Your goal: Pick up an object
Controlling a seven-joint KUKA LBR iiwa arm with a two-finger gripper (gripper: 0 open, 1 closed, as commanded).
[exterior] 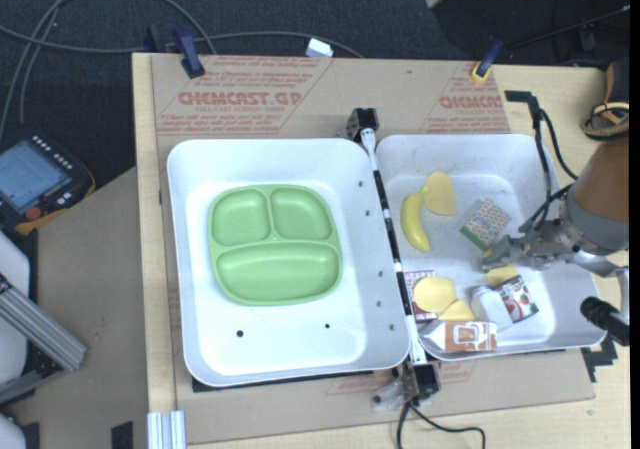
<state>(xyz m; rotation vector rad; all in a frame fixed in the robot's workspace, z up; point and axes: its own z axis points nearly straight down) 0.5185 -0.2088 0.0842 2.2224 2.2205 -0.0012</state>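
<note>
The right bin [520, 152] holds several objects: a yellow banana [414, 222], a pale yellow piece [439, 193], a speckled green packet [485, 222], a yellow round piece [433, 291], a red and white carton [512, 299] and an orange and white packet [465, 337]. My gripper [500, 257] reaches in from the right and sits low in this bin, just below the speckled packet. A small yellow piece [503, 276] lies right under it. The arm's wrist hides the gripper's tips.
The left bin [200, 337] holds a green divided plate [275, 242]. A black rail with screws [385, 237] separates the two bins. Blue clamps [187, 50] grip the board's far edge. A cable [542, 142] runs along the right bin's far right corner.
</note>
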